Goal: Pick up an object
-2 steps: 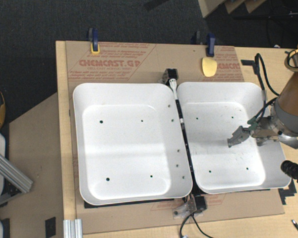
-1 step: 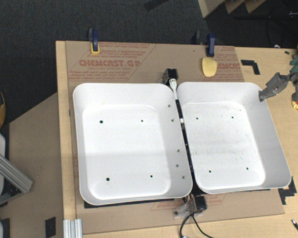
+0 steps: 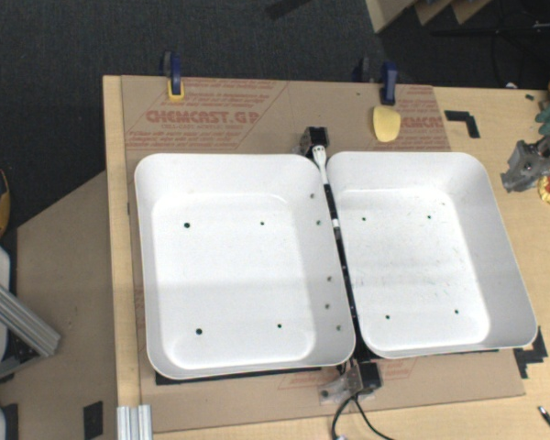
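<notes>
Two shallow white bins sit side by side on a brown board: the left bin point(image 3: 156, 273) and the right bin point(image 3: 495, 246). Their floors show just small dark dots. A small pale yellow object point(image 3: 386, 124) lies on the board just behind the right bin. A grey, lumpy object point(image 3: 529, 165) rests on the bench at the far right, outside the right bin.
Two blue clamps point(image 3: 172, 65) point(image 3: 388, 81) hold the board's far edge. A black strip point(image 3: 335, 236) runs between the bins, with a connector and cable point(image 3: 359, 383) at its near end. An aluminium rail point(image 3: 18, 314) lies at the lower left.
</notes>
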{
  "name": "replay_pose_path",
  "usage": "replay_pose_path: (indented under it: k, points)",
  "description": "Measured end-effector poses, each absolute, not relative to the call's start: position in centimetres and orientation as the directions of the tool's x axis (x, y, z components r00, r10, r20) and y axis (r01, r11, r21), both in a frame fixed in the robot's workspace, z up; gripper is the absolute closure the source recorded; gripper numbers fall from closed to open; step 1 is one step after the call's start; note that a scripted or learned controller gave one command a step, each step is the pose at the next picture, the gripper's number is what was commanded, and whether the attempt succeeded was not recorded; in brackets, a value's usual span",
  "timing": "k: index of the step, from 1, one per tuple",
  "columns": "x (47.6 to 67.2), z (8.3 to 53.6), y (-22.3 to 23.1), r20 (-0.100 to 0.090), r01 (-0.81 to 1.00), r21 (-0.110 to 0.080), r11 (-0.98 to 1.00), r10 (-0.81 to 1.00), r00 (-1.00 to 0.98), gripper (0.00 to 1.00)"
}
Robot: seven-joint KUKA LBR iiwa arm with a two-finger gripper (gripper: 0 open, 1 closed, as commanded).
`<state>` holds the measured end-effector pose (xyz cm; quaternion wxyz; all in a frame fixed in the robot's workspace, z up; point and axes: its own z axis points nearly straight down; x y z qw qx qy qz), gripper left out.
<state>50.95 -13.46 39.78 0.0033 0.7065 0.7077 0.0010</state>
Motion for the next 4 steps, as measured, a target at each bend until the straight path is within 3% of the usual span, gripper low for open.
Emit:
replay_pose_path:
  k: [1,2,3,4]
  points:
    - [53.7,27.5,-6.1,0.005,1.000,-0.013,0.007,1.000,-0.007,1.00]
    - [55.2,44.7,-2.0,0.000,1.000,0.023,0.007,1.000,-0.007,1.00]
    - [59.0,29.7,0.4,0.000,1.000,-0.014,0.003,1.000,-0.003,1.00]
    - [58.3,32.5,0.5,0.000,1.000,0.004,0.001,1.000,-0.001,1.00]
